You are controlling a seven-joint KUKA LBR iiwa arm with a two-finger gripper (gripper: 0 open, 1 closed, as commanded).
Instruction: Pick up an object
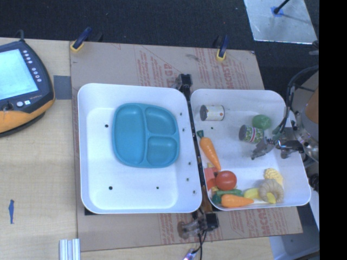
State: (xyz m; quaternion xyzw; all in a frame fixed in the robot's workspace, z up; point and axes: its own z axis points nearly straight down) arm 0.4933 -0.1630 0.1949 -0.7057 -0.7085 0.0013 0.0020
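Toys sit in the right bin (245,98) below my pincer (263,149), which I cannot tell is open or shut, so I must still go down and grab one.

Bright, even light falls from overhead, so the two white bins (135,202) nearly wash out and shadows stay faint. The gripper (264,148) throws only a soft shade beneath itself. The picture is slightly soft throughout, and the floor beyond is dim.
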